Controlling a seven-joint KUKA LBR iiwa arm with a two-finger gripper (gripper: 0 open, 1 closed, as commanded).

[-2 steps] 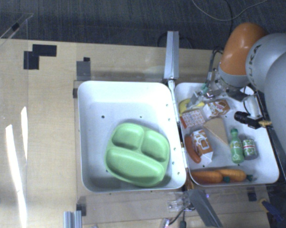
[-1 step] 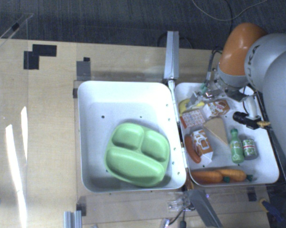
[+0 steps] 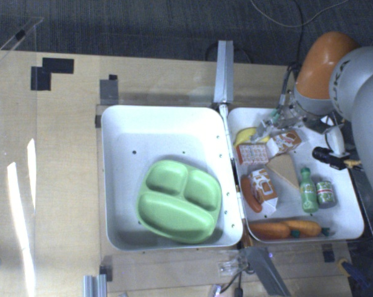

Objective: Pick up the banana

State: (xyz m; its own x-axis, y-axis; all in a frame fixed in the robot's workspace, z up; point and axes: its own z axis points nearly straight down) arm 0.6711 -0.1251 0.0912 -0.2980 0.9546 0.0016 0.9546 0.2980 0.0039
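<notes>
The banana [image 3: 245, 135] is yellow and lies in the back left corner of the right bin [image 3: 353, 228], partly covered by a red and white checked packet [image 3: 253, 153]. My gripper [image 3: 273, 126] hangs low over the back of that bin, just right of the banana and close to it. Nothing tells me whether it touches the banana. The grey arm with its orange band [image 3: 325, 54] reaches in from the upper right.
The right bin also holds a brown pastry [image 3: 289, 141], a beige wedge [image 3: 285, 172], a small carton [image 3: 264, 187], a sausage [image 3: 248, 194], a green bottle [image 3: 308, 192], a green can [image 3: 325, 192] and a carrot [image 3: 288, 229]. A green divided plate [image 3: 180, 201] lies in the left bin [image 3: 121, 135].
</notes>
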